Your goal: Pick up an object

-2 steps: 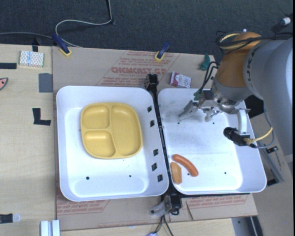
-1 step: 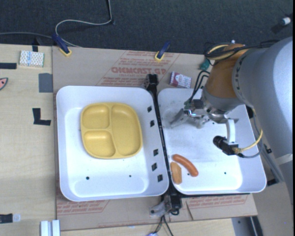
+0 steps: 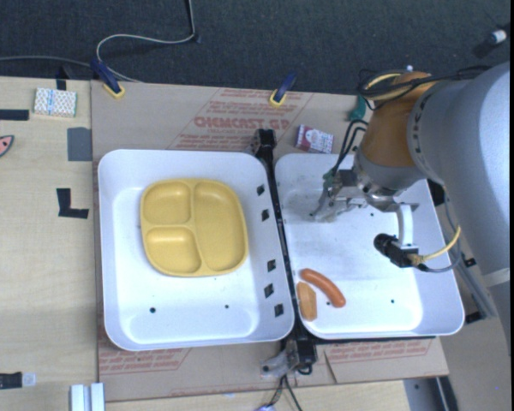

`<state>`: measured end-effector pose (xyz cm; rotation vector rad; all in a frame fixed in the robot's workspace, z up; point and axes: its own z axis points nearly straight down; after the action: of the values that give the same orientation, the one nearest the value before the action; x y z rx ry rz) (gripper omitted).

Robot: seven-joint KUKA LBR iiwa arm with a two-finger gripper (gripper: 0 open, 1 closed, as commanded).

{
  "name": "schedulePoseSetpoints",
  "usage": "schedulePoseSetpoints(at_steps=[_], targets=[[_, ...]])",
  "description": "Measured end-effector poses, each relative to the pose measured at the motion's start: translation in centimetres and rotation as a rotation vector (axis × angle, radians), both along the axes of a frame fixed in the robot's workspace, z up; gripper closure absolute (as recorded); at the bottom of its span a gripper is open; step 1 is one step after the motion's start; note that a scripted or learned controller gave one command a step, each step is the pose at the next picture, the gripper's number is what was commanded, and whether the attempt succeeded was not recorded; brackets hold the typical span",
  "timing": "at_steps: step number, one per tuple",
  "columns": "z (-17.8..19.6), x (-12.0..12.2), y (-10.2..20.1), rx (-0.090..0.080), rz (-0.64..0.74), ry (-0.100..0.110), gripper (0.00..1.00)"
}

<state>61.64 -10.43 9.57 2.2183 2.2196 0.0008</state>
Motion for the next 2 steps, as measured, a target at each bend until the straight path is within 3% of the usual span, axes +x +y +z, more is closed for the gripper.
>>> schedulePoseSetpoints(at_steps=[1,2], targets=[[-0.01,-0.01,0.01,0.0,0.0,0.0,0.0],[0.91,-0.03,0.08,0.001,0.001,0.001,1.0]])
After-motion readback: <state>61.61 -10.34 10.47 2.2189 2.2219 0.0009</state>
